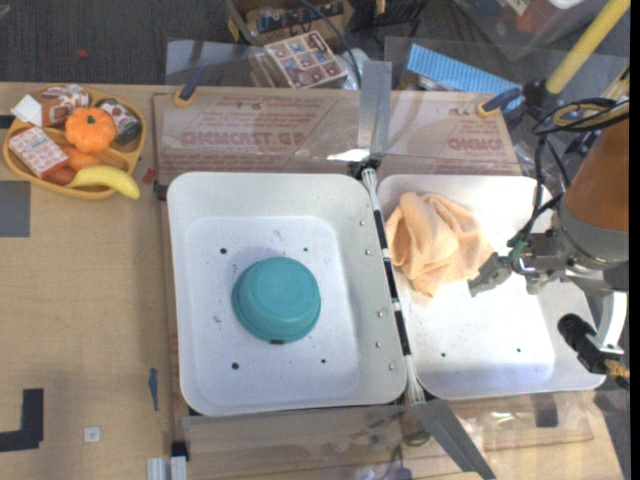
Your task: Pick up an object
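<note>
The orange cloth (436, 240) lies crumpled in the right bin (520, 368), up in its 10 o'clock corner, close to the wall between the two bins. One fold hangs down toward 6 o'clock.

The tool (487, 276) sits just beside the cloth, at 4 o'clock from it. Its grey tip points at the cloth's lower edge. I cannot tell if it touches the cloth. I cannot tell if the tool is apart or together, and nothing shows between its tips.

The arm (600, 198) comes in from 3 o'clock, with its orange band up high and black cables looping around it.

The left bin (200, 218) holds a teal bowl (277, 299). The bowl is upside down, near the middle of the bin, a bit toward 6 o'clock. It is well apart from the cloth.

Both bins rest side by side on the worktop (80, 318), touching along their middle edges.

At 10 o'clock on the worktop, well apart from the bins, sits a yellow dish (25, 163). In it are a small orange pumpkin (90, 128), a banana (106, 179) and some little boxes.
</note>
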Robot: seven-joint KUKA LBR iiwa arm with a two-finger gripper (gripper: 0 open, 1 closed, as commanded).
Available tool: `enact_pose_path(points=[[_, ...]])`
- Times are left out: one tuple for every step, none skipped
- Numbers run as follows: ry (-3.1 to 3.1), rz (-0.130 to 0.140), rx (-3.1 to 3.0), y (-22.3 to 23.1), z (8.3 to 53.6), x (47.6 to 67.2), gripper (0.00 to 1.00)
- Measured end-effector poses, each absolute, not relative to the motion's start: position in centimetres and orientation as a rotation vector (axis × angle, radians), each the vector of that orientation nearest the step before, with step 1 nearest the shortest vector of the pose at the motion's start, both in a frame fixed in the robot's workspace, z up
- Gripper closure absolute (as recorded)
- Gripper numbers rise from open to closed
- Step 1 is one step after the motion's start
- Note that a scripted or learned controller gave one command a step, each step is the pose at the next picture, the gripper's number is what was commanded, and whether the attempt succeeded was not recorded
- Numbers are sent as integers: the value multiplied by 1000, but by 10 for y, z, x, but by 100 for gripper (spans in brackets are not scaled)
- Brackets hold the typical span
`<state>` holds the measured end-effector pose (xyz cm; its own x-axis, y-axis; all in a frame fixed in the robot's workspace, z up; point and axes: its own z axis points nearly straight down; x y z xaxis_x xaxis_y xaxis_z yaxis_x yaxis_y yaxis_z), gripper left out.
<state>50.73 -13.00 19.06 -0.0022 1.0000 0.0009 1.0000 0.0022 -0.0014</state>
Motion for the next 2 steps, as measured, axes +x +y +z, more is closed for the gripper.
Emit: enact_pose_path(points=[[-2328,-2,-2113,-100,130,579,0],[-2396,-12,-2047,-101,92,604,0]])
